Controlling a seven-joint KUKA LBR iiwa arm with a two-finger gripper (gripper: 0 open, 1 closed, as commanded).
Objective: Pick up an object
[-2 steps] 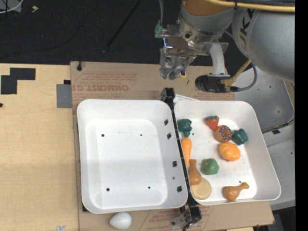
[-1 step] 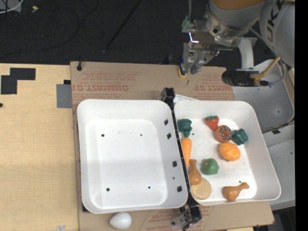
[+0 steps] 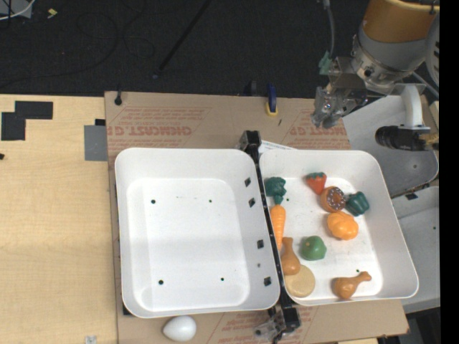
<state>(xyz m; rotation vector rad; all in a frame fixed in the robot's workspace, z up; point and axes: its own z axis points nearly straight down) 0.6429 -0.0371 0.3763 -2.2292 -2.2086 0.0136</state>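
Right white bin (image 3: 391, 213) holds a glossy orange fruit (image 3: 342, 226).

Light wooden bench (image 3: 50, 213) under cardboard sheet (image 3: 186, 120), black backdrop (image 3: 165, 34) behind.

This is a robotics lab or test cell, not a home. A pale wood desk (image 3: 50, 213) carries a sheet of printed cardboard (image 3: 193, 124), and on it sit two shallow white bins (image 3: 186, 167) clipped side by side. The right bin holds plastic toy foods (image 3: 343, 226), the sort used as practice props. An industrial grey arm with an orange band (image 3: 398, 13) reaches in at upper right, and loose cables (image 3: 21, 6) trail over the dark background.
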